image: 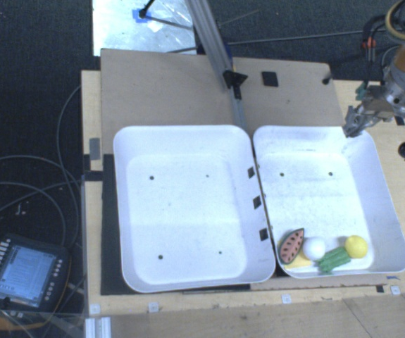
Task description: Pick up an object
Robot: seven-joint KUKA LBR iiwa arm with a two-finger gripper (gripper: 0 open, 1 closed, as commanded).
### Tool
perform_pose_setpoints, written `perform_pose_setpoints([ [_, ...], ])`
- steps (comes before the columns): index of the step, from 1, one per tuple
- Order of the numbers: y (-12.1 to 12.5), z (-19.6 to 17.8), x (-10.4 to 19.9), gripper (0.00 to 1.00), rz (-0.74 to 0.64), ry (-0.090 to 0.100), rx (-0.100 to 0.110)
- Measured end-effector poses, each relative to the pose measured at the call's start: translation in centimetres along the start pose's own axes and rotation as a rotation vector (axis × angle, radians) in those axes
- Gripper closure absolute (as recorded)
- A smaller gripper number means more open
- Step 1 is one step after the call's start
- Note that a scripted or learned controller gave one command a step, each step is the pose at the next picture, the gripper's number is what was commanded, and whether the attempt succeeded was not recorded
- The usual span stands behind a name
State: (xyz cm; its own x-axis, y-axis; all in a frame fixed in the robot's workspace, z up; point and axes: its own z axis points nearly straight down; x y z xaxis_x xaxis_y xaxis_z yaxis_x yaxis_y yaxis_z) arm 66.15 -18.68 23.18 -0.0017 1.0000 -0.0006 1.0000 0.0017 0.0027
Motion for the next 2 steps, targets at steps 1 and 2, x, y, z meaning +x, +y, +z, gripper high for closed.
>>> perform_pose_setpoints([
  [1, -3.1, -0.6, 0.6, 1.0, 0.002, 0.0, 0.002],
  [2, -7.7, 0.1, 0.4, 1.0, 0.003, 0.0, 0.003],
])
